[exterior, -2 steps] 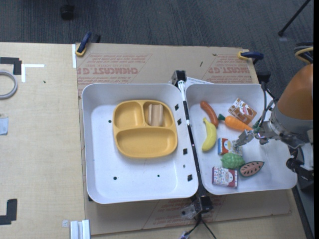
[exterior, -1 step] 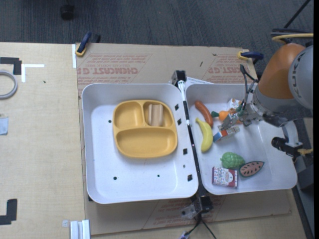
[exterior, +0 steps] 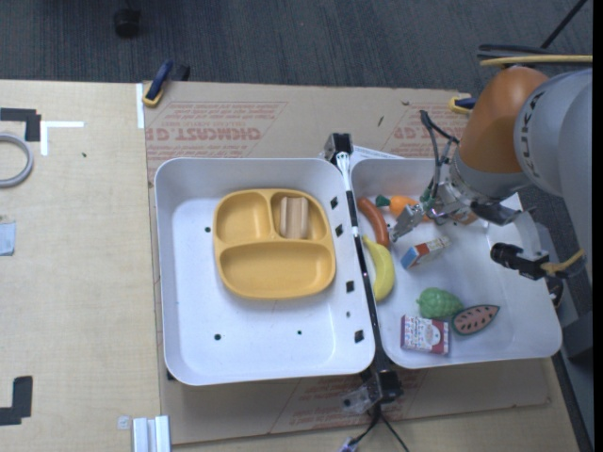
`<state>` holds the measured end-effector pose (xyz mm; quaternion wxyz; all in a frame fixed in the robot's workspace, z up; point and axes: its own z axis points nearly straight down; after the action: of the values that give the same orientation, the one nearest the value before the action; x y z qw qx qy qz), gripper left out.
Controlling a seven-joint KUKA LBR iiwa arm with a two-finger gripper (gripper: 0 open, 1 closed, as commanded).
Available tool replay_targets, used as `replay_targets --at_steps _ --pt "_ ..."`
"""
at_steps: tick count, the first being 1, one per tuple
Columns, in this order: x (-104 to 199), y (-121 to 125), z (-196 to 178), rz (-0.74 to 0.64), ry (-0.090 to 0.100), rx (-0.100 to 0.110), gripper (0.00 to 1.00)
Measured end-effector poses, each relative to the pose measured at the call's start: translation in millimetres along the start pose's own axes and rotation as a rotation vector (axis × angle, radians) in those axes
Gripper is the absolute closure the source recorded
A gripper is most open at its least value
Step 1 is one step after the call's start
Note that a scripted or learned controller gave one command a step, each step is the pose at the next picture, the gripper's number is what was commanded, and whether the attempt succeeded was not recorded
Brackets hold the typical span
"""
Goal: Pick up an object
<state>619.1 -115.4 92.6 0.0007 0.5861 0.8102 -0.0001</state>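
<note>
My gripper (exterior: 412, 222) is low in the right bin (exterior: 528, 332), near its upper left part. It sits just right of a red-orange sausage (exterior: 372, 218) and just above a small blue, white and red carton (exterior: 425, 251). An orange carrot piece (exterior: 400, 201) lies right behind it. A yellow banana (exterior: 381, 267) rests against the bin's left wall. Nearer the front are a green leafy toy (exterior: 439, 301), a watermelon slice (exterior: 475, 318) and a red box (exterior: 424, 334). I see nothing lifted.
The left bin (exterior: 188, 337) holds a yellow divided plate (exterior: 273, 262) with a wooden block (exterior: 294, 217) in its upper right compartment. The arm's orange band (exterior: 499, 121) hangs over the right bin's back edge. Cables (exterior: 528, 262) trail along that bin's right side.
</note>
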Motion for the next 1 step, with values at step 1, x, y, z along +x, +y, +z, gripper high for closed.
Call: replay_targets --at_steps 1 --pt "-0.6 0.3 -10.0 -0.002 -0.002 -0.001 1.00"
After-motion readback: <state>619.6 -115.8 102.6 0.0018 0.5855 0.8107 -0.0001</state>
